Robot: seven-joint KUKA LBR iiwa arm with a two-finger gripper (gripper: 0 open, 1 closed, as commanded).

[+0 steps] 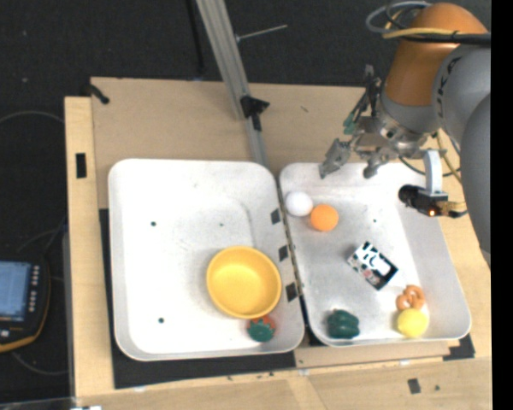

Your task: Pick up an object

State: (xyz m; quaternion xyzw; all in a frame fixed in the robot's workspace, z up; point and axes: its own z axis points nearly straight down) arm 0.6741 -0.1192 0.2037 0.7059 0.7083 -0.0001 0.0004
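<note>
1. Nearest the camera, along the front wall of the right bin (436, 229), lie a dark green object (343, 323), a yellow ball (411, 322) and a small orange pretzel-shaped piece (409, 297) touching the ball's upper side.
2. Further back in that bin sits a black and white box (373, 265), tilted; beyond it an orange ball (324, 218), and just beside that a white ball (298, 202) near the bin's back left corner.
3. In the left bin (154, 203), a yellow bowl (244, 281) stands upright near the front right corner, with a small green and red object (261, 328) touching its front rim.
4. Both white bins rest side by side on a tan bench (162, 109). Dark floor surrounds it, a grey metal pole (227, 49) slants up from behind the bins, and a handheld screen unit (11, 301) lies on the floor at far left.
5. Reaching in from the right, the arm (427, 58) shows its orange band above the wrist and points downward over the back edge of the right bin.
6. Its gripper (350, 162) hangs over that back edge with its two fingers spread apart and nothing between them, well apart from the orange and white balls.
</note>
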